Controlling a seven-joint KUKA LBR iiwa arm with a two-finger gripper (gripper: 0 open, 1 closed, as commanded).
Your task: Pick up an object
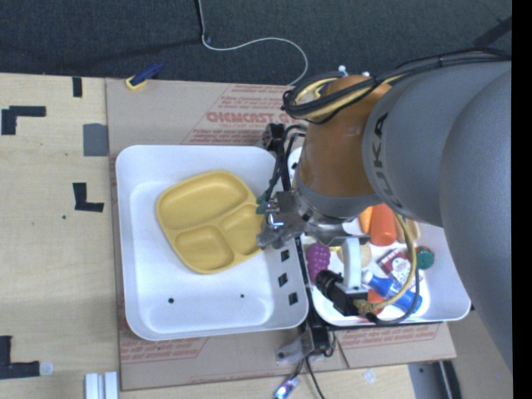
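You see the arm [399, 140] hanging over the right bin [445, 302], its bulk covering the gripper, so you cannot tell how the jaws stand. Beneath it lie a purple object [319, 258], perhaps toy grapes, and an orange one [381, 223]. The yellow divided tray [208, 219] sits in the left bin [195, 306].
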